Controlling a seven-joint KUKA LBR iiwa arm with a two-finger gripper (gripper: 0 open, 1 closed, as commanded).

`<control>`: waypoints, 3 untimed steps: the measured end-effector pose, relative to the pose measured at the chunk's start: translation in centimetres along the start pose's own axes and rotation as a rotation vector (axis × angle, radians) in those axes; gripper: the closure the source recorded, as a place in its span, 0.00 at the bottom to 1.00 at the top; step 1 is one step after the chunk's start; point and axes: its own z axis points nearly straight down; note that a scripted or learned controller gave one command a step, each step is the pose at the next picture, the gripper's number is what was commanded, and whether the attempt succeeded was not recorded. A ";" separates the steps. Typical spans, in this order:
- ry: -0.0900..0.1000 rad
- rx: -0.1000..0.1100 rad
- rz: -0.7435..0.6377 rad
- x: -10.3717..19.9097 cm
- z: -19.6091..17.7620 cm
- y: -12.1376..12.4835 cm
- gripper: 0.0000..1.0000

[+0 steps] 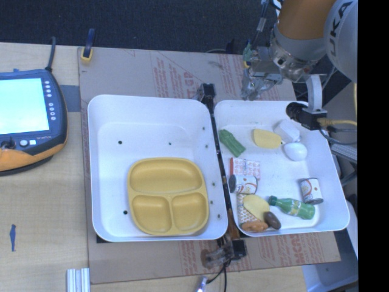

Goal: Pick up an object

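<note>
Left bin [103,126] holds a yellow divided tray [167,194]; right bin [331,181] has a green bottle [293,207], small can [310,191], packets. Gripper [254,90] hovers above the worktop [36,224]; can't tell its grip.

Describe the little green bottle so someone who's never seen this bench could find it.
Look in the right-hand white bin, toward its near right corner. The green bottle lies on its side just below a small can, the only green thing there with a narrow neck.

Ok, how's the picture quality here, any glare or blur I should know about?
Camera view: even, soft lighting with faint shadows; the tablet screen at left is blown out to white; the white bins are bright but keep detail; the small items, like the green bottle, look slightly soft; the background above the bench is dark.
</note>
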 end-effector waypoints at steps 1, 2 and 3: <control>-0.001 0.000 -0.001 6.3 8.6 1.2 1.00; -0.001 -0.005 0.002 0.1 -7.1 -3.2 1.00; -0.001 0.000 -0.001 1.5 3.0 -0.3 1.00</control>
